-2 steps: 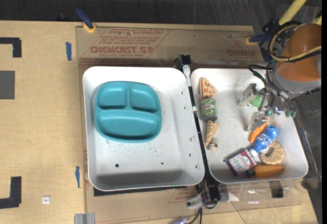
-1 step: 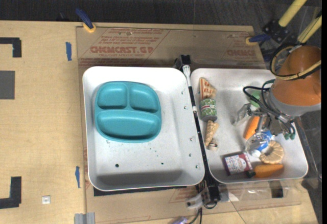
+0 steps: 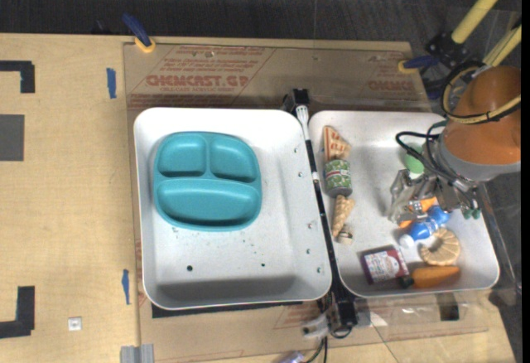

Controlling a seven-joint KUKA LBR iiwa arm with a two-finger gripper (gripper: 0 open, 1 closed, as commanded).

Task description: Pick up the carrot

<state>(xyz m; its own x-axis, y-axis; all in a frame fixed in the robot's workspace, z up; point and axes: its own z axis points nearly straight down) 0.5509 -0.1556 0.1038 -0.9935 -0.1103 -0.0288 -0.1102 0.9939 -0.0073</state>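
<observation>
**Ana:** Gripper (image 3: 421, 202), the metal two-finger one under the grey arm with the orange band (image 3: 484, 125), is hanging over the middle of the right-hand shallow white bin (image 3: 368, 133). Whether it is open or closed I cannot tell; cables and clutter are hiding the tips.

**Ben:** And the target?

**Ana:** The small orange tapered carrot (image 3: 434, 275) is lying flat along the near edge of that bin, toward its right corner. It is sitting just beside a dark maroon pouch with a pale label (image 3: 382, 264) on its left, and a tan ring-shaped pastry toy (image 3: 440, 247) is resting just above it, perhaps touching.

**Ben:** So which step are we judging this to be?

**Ana:** The approach, I would say. Nothing orange is showing between the tips, and the carrot is lying on the bin floor, so no grasp is made yet. The tool is hovering nearer a small blue and orange toy (image 3: 424, 219) than the carrot.

**Ben:** What is the next move asking for?

**Ana:** A shift toward the near wall, then a descent with the opening set across the carrot's narrow width. The wall, the pastry and the pouch are crowding it, so there is little room for error.

**Ben:** Anything in the other bin?

**Ana:** A teal divided plastic plate (image 3: 207, 180) is sitting in the left-hand white bin (image 3: 224, 270), well apart from all this.
</observation>
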